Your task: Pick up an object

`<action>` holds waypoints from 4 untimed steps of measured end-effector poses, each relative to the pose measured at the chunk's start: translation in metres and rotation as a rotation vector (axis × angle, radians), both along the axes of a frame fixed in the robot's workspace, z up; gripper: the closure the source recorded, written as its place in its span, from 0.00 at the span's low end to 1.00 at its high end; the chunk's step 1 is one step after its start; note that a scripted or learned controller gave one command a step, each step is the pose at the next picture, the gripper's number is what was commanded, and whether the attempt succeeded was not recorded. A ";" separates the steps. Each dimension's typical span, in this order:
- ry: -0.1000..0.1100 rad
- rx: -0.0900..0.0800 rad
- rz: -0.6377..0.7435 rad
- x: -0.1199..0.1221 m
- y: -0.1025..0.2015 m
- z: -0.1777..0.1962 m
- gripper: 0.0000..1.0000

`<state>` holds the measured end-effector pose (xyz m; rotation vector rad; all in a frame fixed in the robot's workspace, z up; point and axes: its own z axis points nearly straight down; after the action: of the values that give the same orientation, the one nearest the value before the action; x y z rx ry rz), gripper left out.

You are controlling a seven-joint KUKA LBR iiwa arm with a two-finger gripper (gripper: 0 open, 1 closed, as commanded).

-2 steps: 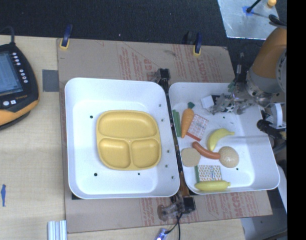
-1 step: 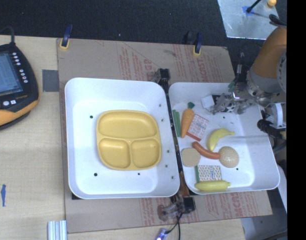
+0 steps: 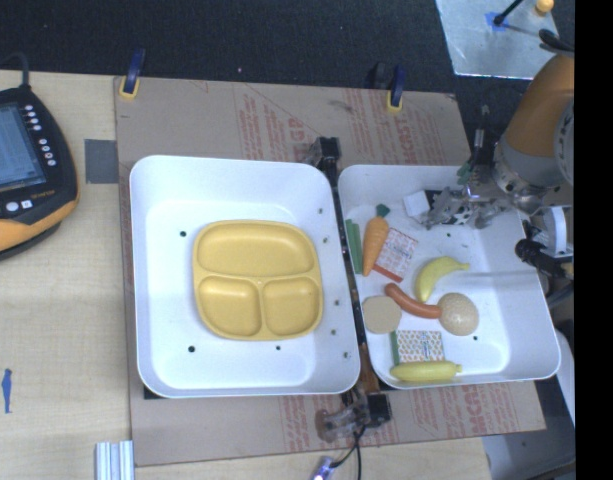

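We see the yellow corn (image 3: 424, 371) nearest; at one o'clock, the gripper (image 3: 458, 208), its opening unreadable, hovers.

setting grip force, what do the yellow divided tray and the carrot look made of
Yellow divided tray: looks like moulded plastic, matte, with soft rounded compartment edges and even colour. Carrot: probably a plastic toy, uniform orange with a smooth green top; it could be rubber, the view leaves that open.
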<state>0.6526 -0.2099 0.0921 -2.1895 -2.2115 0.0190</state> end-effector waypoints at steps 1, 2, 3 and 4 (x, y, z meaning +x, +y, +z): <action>-0.008 -0.004 -0.002 0.001 -0.001 0.008 0.00; -0.003 -0.012 -0.007 -0.001 0.019 0.001 0.00; -0.004 -0.003 -0.005 0.000 -0.001 0.002 0.00; -0.002 -0.003 -0.003 0.000 -0.001 0.000 0.00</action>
<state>0.6524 -0.2111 0.0917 -2.1961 -2.2105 0.0200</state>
